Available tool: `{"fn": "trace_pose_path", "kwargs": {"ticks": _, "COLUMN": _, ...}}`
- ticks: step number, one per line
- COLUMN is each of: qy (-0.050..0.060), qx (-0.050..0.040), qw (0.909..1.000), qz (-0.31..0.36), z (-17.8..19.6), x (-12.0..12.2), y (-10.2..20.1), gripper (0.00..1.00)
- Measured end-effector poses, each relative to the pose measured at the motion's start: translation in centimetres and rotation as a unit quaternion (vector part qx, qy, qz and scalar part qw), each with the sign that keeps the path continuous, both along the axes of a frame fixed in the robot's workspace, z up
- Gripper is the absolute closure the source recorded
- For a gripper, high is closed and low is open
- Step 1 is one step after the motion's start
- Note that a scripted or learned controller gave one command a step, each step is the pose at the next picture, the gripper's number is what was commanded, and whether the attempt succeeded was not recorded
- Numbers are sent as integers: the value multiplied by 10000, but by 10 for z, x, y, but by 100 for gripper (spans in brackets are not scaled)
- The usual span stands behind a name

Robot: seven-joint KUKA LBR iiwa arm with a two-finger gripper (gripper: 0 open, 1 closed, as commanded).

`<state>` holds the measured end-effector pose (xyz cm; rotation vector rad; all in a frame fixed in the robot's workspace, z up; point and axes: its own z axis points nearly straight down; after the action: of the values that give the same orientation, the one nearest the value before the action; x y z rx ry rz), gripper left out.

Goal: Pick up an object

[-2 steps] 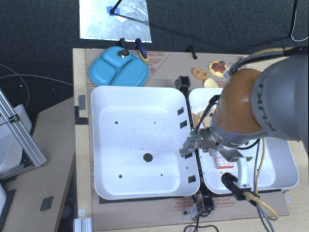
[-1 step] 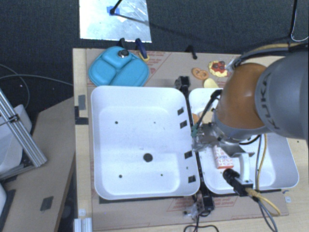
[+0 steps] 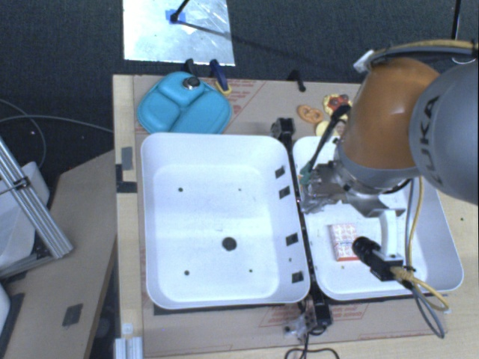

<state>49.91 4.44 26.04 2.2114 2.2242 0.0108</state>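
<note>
A small red and white box (image 3: 344, 241) lies flat in the right bin (image 3: 443, 269), near its front left part. My gripper (image 3: 323, 188) hangs low over the left side of that bin, just behind the box and close to the wall between the bins. The metal gripper body is in shadow under the big orange and grey wrist, which hides most of the right bin's back half. Nothing can be seen held in it.
The left bin (image 3: 209, 200) shows a bare white floor with small dark holes. Behind the bins lie a blue divided tray (image 3: 183, 105) and a few small orange and yellow items (image 3: 309, 113). A silvery sheet (image 3: 176, 21) lies on the floor beyond.
</note>
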Motion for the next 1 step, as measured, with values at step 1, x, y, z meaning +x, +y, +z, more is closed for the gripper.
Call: {"fn": "trace_pose_path", "kwargs": {"ticks": 1, "qy": -69, "qx": 12, "qw": 10000, "qz": 3, "z": 192, "x": 7, "y": 6, "gripper": 100}}
